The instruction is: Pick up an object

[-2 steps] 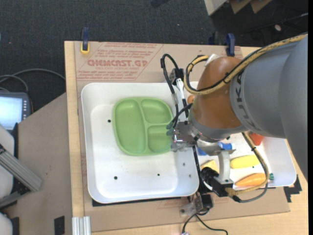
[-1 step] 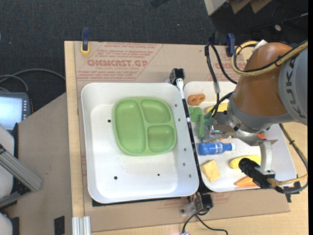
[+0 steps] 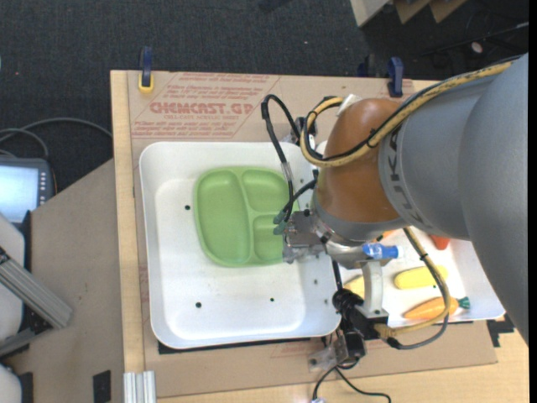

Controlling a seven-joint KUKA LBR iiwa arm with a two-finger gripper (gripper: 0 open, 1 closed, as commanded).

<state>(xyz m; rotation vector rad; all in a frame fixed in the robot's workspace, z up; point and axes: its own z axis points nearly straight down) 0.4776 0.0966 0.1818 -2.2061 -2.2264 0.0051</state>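
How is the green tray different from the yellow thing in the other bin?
The green tray is pale green, wide, flat and split into compartments; the yellow thing is small, rounded and undivided. The tray lies in the left bin in plain sight, the yellow thing in the right bin, partly behind the arm. Both rest on white bin floors.

Bright, even overhead light, soft shadows, mild glare on the white bin.

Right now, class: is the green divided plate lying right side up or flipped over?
Right side up. The green divided plate lies flat in the left bin, its raised dividers and hollow compartments facing the camera.
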